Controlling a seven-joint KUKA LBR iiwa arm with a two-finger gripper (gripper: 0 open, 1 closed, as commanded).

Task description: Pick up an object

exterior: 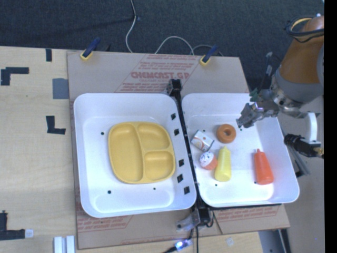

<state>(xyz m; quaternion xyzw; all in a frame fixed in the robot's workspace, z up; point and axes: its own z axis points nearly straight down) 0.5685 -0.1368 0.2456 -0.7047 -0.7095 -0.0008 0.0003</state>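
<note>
The fingers (245,119) hang just right of the brown donut (227,133) in the right bin (279,196) (open or closed, I cannot tell). Near the donut lie a yellow bottle (223,164) and an orange bottle (263,167).

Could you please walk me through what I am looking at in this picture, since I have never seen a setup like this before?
This is a single camera fixed above a bench, looking down at a slant. The grey and orange shape at the right is a robot arm, and the dark part at its tip is its gripper, hovering over the right bin with nothing visibly held. The left bin holds a yellow divided plate. The right bin holds small toys: a brown doughnut, a yellow bottle, an orange bottle, a small white box and a white and orange piece that I cannot identify. Both bins rest on a cardboard sheet.
</note>
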